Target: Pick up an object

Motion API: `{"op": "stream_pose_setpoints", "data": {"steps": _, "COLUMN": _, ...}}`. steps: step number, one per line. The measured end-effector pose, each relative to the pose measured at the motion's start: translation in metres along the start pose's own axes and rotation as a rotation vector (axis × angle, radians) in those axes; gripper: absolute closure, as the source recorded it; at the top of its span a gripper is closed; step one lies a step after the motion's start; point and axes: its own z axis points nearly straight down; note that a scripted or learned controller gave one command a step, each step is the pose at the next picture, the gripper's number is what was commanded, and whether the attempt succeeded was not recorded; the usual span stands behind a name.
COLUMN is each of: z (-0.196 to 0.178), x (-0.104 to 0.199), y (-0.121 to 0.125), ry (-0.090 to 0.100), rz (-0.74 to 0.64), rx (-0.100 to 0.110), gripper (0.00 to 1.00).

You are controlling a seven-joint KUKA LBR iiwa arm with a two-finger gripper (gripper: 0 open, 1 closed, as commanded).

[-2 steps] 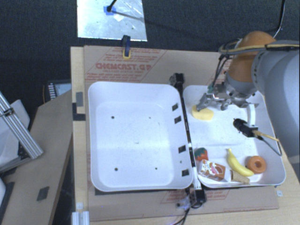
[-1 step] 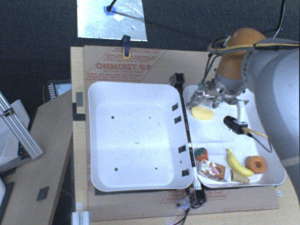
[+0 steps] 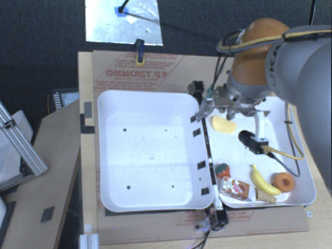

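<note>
Banana (image 3: 261, 179) near right bin's front rim (image 3: 270, 202), tool (image 3: 228, 110) above yellow piece (image 3: 224, 124)

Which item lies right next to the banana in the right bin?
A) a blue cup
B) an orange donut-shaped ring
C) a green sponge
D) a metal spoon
B: the orange ring sits just beside the banana near the front corner of the right bin.

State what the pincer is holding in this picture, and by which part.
It cannot be told: the pincer hangs over the right bin, close above a pale yellow object.
</note>
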Motion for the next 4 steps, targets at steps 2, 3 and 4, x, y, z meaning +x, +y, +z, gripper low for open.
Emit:
{"op": "stream_pose_setpoints", "data": {"steps": 2, "z": 0.008, "x": 0.024, "y": 0.046, "ry": 0.001, "rz": -0.001, "rx": 0.008, "gripper": 0.0}}
{"op": "stream_pose_setpoints", "data": {"steps": 3, "z": -0.004, "x": 0.023, "y": 0.048, "ry": 0.001, "rz": -0.003, "rx": 0.004, "gripper": 1.0}}
{"op": "stream_pose_setpoints", "data": {"steps": 4, "z": -0.015, "x": 0.023, "y": 0.049, "ry": 0.0, "rz": -0.007, "rx": 0.001, "gripper": 1.0}}
